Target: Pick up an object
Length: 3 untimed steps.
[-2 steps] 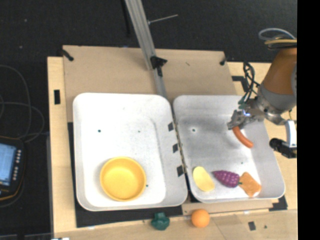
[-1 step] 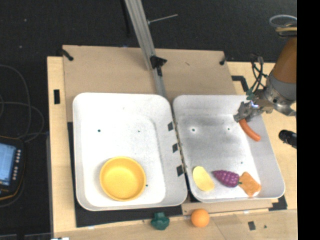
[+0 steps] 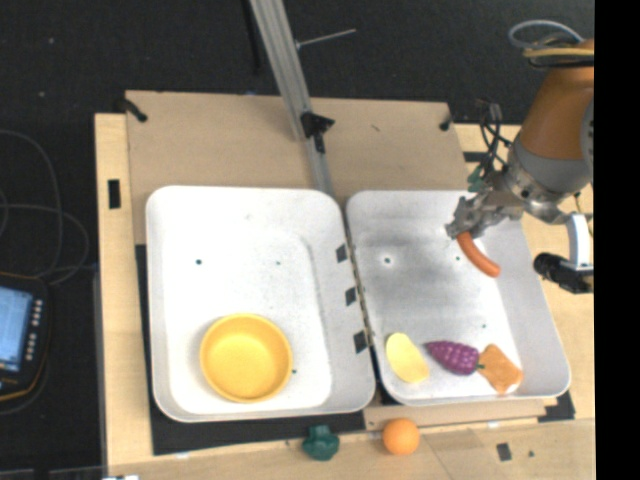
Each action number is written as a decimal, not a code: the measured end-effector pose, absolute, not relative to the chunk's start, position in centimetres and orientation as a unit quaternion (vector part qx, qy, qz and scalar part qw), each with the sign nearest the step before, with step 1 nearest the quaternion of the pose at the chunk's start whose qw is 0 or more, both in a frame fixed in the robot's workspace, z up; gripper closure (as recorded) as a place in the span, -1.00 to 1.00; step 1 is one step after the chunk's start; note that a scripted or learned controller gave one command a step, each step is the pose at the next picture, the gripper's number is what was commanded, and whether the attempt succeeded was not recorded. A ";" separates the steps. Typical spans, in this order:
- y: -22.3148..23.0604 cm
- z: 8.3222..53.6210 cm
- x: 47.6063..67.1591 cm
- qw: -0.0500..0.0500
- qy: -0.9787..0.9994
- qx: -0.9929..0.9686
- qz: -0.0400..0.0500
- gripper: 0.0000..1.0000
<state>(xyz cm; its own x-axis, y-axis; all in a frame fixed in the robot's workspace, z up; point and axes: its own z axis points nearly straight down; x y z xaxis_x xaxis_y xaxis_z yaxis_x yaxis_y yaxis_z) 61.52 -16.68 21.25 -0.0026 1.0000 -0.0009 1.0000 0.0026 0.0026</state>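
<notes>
Arm enters from the right, orange band visible above the wrist. Gripper sits over the upper right part of the right bin, fingers closed on the upper end of a red-orange sausage. The sausage hangs at a slant, its lower end pointing down and to the right, above the bin floor; contact with the floor cannot be judged from this angle.

Right bin, bottom edge, left to right: pale yellow lemon-shaped piece, purple grape bunch just beside it, orange carrot-like piece touching or nearly touching the grapes.

Left bin: one yellow bowl, upright, in the lower middle.

On the bench in front of the bins: a small green object, shape unclear, and an orange ball beside it, both outside the bins.

A grey metal pole runs at a slant from the top edge down to the gap between the bins.
</notes>
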 end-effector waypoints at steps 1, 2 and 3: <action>-12.1 21.1 61.2 0.000 0.709 0.705 0.001 1.00; -7.2 22.8 61.6 0.001 0.710 0.705 0.002 1.00; -1.9 24.1 61.2 0.001 0.710 0.704 0.002 1.00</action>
